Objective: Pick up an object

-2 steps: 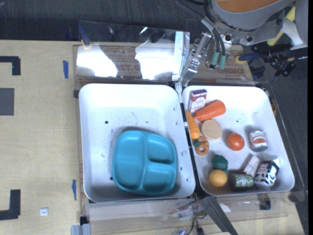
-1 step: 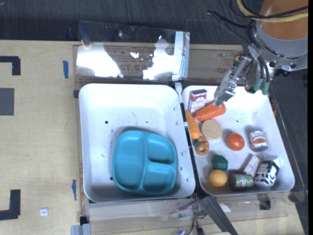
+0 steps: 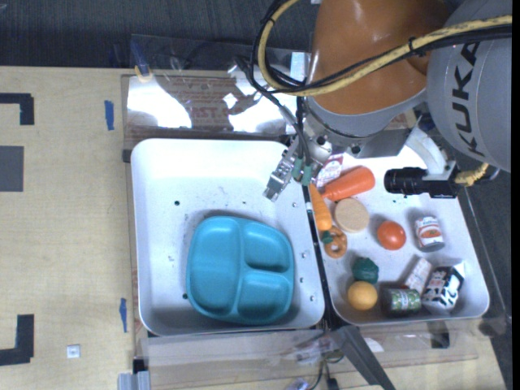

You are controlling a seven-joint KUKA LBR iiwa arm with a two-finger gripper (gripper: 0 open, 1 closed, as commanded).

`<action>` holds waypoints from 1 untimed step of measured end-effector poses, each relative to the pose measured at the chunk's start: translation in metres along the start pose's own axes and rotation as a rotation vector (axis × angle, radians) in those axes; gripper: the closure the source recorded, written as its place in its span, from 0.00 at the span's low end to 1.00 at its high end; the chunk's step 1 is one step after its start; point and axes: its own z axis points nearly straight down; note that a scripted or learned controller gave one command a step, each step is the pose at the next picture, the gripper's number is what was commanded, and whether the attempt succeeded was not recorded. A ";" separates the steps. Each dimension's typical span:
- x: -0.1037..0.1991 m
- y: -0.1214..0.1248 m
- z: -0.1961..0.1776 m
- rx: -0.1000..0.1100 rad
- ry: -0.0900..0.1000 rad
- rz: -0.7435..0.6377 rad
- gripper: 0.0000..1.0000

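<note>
Nearest to the camera we see the orange band (image 3: 370, 35) of the arm, with yellow and black cables (image 3: 366, 63) looped over it, and beside it the grey arm body (image 3: 479, 96) where the letters "KUK" can be read.

Going from left to right, the wooden tabletop (image 3: 65, 218) carries black corner marks and small blue tape pieces. Then comes the left bin (image 3: 211, 173), which holds a teal divided plate (image 3: 240, 269) in its near part. The claw (image 3: 284, 175) hangs over the far right corner of this bin, near the wall between the two bins; it looks empty, but we cannot tell how far it is open.

The right bin (image 3: 475, 287) holds the small things: a carrot (image 3: 348, 183), a round tan disc (image 3: 352, 215), a tomato (image 3: 391, 234), a small white jar with a red label (image 3: 429, 231), a dark green piece (image 3: 366, 268), an orange (image 3: 362, 296), a green can (image 3: 401, 300) lying on its side, and a black and white carton (image 3: 443, 287). Their labels are too small for us to read.
</note>
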 end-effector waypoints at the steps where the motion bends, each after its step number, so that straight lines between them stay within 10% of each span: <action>1: -0.029 -0.026 -0.094 -0.009 -0.012 -0.343 1.00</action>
